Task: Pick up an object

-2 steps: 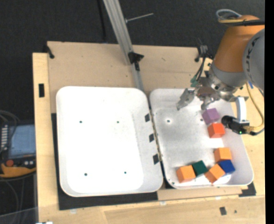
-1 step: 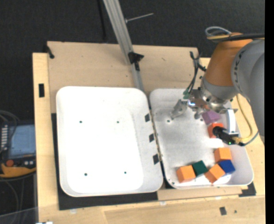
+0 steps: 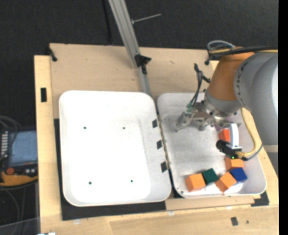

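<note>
Down in the near corner of the right bin (image 3: 183, 136) sits a little huddle of blocks: an orange block (image 3: 195, 181) touching a green block (image 3: 210, 175), then another orange block (image 3: 227, 181) with a blue block (image 3: 239, 174) tucked against it, and a third orange one (image 3: 236, 163) just above. The gripper (image 3: 195, 119) hangs over the upper part of that same bin, well apart from the blocks, with nothing visible between its fingers, though how wide they stand I cannot tell from here. The left bin (image 3: 109, 146) lies beside it on the wooden bench (image 3: 95, 67).
</note>
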Action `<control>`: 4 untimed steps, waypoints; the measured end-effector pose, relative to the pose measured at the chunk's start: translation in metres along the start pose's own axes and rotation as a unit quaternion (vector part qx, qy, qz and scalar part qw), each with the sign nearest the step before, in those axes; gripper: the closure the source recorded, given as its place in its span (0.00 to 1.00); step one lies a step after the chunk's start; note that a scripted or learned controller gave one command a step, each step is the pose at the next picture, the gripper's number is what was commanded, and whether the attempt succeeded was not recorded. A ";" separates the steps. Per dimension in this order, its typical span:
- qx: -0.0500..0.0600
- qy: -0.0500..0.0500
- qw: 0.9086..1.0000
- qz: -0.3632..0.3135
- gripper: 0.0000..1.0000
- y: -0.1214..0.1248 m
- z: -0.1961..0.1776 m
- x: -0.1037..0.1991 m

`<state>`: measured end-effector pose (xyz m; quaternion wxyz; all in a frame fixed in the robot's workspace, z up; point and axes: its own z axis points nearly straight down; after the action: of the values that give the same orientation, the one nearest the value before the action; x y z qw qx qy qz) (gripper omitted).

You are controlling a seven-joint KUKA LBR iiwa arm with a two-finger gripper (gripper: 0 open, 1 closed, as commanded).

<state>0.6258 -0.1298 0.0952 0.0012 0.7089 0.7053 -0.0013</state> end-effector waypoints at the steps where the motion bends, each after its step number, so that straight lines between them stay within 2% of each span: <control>1: -0.003 0.002 1.000 0.003 1.00 0.001 -0.013 0.000; 4: -0.003 0.002 1.000 -0.004 1.00 0.014 -0.143 -0.009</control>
<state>0.6402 -0.1381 0.2385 0.0023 0.7061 0.7081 0.0019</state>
